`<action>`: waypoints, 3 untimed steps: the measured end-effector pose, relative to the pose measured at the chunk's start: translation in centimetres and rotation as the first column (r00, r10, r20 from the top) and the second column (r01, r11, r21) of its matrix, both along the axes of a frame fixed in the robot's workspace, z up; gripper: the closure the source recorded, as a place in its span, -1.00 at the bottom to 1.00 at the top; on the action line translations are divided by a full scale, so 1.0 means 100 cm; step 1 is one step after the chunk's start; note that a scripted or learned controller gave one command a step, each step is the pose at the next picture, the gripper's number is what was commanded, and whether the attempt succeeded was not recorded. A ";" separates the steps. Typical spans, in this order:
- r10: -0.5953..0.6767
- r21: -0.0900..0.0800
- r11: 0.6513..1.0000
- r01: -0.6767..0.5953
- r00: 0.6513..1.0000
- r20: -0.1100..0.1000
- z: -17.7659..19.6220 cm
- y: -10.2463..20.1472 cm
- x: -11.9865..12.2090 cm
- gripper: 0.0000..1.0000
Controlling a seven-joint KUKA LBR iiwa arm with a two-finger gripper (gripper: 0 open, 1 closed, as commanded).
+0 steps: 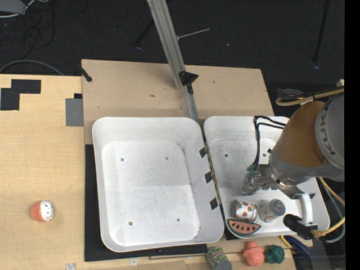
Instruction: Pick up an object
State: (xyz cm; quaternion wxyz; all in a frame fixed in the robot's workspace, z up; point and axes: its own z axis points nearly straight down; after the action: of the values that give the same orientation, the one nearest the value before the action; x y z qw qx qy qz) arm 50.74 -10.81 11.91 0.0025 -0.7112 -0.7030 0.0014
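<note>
Three small things lie in the front part of the right bin (233, 135): a white cup with red marks (245, 210), a grey round piece (274, 208) just beside it, and a watermelon slice toy (243, 227) against the front rim. The gripper (253, 181) hangs near the cup, a little behind it; whether it is released or clenched, I cannot tell. Just outside the front rim lie a pink toy (253, 253), a green toy (274, 254) and a small dark can (216, 257). The left bin (146, 179) touches the right one. Well apart, on the wooden table (34, 151), lies a red and white ball (42, 211). The arm (306, 142) comes from the right and bends down over the right bin.

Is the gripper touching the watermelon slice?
Apart. The camera view shows the spotted cup lying between the gripper and the watermelon slice.
</note>
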 end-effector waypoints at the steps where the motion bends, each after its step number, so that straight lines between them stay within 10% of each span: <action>1: 0.008 -0.002 1.000 -0.008 1.000 0.008 0.062 -0.005 -0.001 1.00; 3: 0.012 -0.002 1.000 -0.012 1.000 0.007 0.148 0.002 0.005 1.00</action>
State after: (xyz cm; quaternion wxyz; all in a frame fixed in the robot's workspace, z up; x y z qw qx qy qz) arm 51.23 -10.58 26.69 -0.0006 -0.7069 -0.7073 -0.0004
